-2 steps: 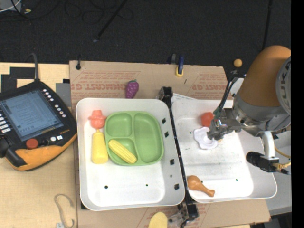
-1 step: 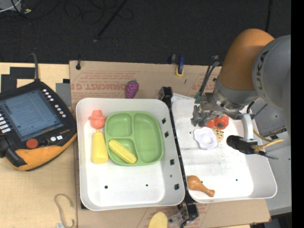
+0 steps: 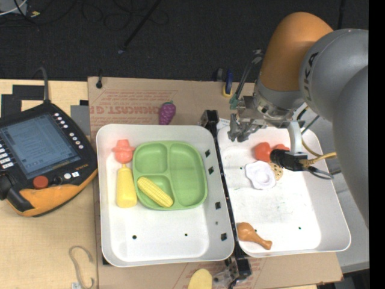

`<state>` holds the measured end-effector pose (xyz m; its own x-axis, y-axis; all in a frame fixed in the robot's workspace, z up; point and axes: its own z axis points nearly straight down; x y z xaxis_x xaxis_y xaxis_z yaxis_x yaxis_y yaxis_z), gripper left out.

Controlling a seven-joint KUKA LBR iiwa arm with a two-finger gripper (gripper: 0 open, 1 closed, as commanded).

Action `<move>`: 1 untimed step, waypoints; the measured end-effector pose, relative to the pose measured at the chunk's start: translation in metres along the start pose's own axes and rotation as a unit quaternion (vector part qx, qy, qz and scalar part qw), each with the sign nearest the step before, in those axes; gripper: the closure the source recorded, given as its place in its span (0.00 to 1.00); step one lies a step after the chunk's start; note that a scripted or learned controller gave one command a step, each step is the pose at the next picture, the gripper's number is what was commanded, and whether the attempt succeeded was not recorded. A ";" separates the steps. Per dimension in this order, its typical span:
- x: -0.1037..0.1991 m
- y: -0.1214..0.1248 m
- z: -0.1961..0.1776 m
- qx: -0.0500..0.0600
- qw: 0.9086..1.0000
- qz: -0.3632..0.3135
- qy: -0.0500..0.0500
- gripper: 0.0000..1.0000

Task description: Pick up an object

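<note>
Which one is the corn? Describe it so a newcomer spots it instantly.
Start at the left white bin and find the green divided plate inside. The corn lies tilted across its lower-left compartment. Unlike the smooth yellow bottle beside the plate, it is ridged with kernels.

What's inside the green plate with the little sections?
The green divided plate holds a yellow toy corn cob, lying in its lower-left section and poking over the rim. The two upper sections show bare green. Whatever is under the corn is covered.
</note>
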<state>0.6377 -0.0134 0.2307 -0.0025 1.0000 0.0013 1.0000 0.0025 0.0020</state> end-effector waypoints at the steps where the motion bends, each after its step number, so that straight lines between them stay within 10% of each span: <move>1: 0.019 0.009 0.012 0.002 1.000 0.001 -0.001 1.00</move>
<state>0.6467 0.0052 0.2186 0.0001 1.0000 0.0002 1.0000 -0.0001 -0.0016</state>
